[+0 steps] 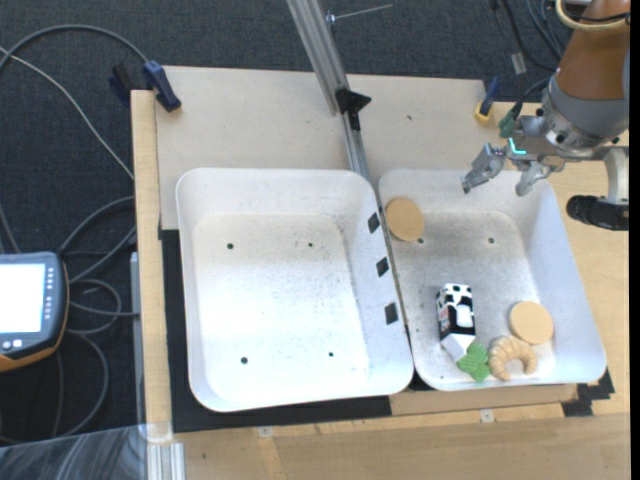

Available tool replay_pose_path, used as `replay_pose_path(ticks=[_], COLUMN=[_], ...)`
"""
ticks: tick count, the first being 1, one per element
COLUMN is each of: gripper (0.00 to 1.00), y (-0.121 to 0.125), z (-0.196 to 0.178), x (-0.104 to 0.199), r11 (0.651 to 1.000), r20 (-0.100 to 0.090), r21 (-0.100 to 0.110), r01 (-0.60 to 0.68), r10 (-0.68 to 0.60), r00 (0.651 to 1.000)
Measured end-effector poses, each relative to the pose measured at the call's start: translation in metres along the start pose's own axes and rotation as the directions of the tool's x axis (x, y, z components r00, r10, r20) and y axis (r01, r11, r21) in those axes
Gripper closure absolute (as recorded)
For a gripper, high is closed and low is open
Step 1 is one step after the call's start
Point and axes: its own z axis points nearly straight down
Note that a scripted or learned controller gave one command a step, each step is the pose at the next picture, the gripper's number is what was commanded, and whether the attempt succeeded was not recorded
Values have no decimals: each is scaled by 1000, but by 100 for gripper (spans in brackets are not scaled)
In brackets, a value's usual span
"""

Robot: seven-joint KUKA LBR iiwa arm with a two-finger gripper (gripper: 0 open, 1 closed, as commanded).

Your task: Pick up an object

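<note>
I see the surface (260, 118), a pale wooden top, carrying two shallow white bins side by side. The left bin (280, 288) is the larger-looking one from my angle, its floor speckled with dark scuffs. I take the right bin (560, 258) as my landmark: the left bin touches its left wall, and a slanted metal rail (318, 43) runs down from the top of the view to the seam between them.

The arm (592, 48), grey with an orange band, comes in above the right bin's far right corner. Its end effector (503, 173) hangs over that bin's far rim, fingers spread apart with nothing between them, so it reads to me as released.

Inside the right bin, the objects sit in two places. A round tan disc (405, 219) lies against the bin's left wall, towards the far end. The rest cluster at the near end: a small black-and-white patterned carton (456, 313) lies near the middle of the near half, a second tan disc (530, 322) sits towards the near right corner, a pale croissant-shaped toy (513, 358) lies just in front of that disc by the near wall, and a small green piece (474, 362) touches the carton's near end, beside the croissant. All of them are well apart from the end effector.

Left of the left bin, off the surface, a handheld control pendant (30, 303) with a lit screen rests on the dark floor.
</note>
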Motion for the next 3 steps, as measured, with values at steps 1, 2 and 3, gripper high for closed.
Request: replay_pose_path(ticks=[1, 2, 3], gripper=[0, 0, 0], y=[1, -6, -10], z=[-2, 43, 101], x=[0, -4, 6], r11=[1000, 1000, 1000], r20=[1, 0, 0], r21=[-4, 1, 2], r01=[1, -1, 0], r10=[-1, 1, 0], r00=[1000, 1000, 1000])
